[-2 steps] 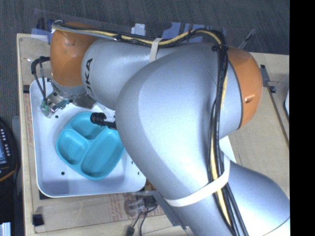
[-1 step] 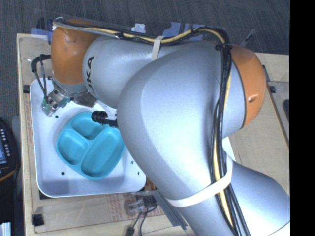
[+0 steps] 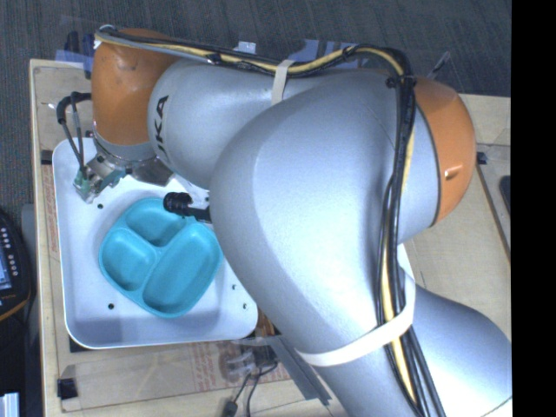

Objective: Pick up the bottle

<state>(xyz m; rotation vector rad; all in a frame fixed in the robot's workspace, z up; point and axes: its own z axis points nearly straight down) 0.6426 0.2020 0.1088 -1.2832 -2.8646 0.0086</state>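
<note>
1. Over the left bin (image 3: 69,233), upper-left corner: gripper (image 3: 89,181) low near a small greenish object, possibly the bottle (image 3: 84,183); identity uncertain.
2. Finger state: cannot tell.
3. Blue divided tray (image 3: 161,263) lies alongside.
4. Step, by judgement: approach/grasp. Next: confirm grip before lifting.

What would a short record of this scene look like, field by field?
arm: grey arm with orange band, reaching in from the right and covering most of the bench
gripper: not clear enough to judge
left bin: white bin, partly visible under the arm
in the bin: blue divided plate, three compartments, lying flat
bottle: cannot tell where it is
bench: wooden surface beside the arm
</note>
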